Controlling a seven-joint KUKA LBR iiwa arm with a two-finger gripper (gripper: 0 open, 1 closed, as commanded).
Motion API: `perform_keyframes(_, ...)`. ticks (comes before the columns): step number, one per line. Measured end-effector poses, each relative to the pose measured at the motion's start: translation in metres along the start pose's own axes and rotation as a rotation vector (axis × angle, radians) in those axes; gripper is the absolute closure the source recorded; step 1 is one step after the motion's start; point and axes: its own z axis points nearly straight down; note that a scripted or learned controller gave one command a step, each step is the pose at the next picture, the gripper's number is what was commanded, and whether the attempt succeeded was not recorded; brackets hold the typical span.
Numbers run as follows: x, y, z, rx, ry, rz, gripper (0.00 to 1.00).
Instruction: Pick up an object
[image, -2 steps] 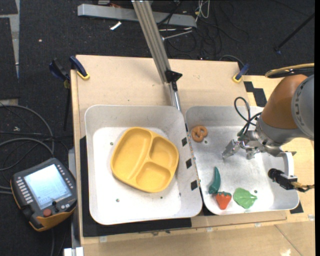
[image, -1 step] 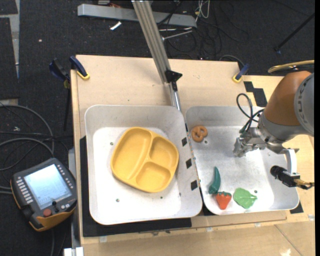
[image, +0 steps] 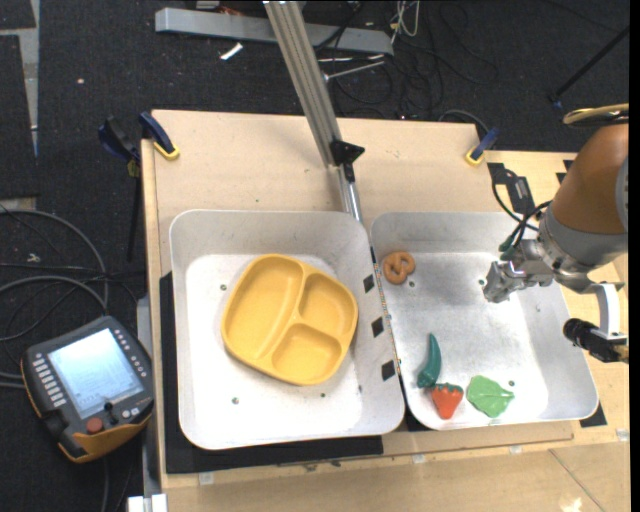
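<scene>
Your gripper (image: 497, 287) is hovering in the right bin (image: 560, 400), finger state unclear. The green pepper (image: 430, 362) is lying below-left of it, long axis near vertical.

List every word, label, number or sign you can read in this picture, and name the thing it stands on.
No text can be read.
Teach pendant: its lit screen shows marks, too small and blurred to read.
Black tags on the bin wall between the bins: no readable writing.
Yellow divided plate, pretzel, green pepper, strawberry, green leaf: no markings.
</scene>
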Motion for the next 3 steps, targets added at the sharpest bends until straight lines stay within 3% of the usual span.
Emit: perform_keyframes(3,-0.01,-0.001,-0.135,-0.001,0.0,-0.003,1.0)
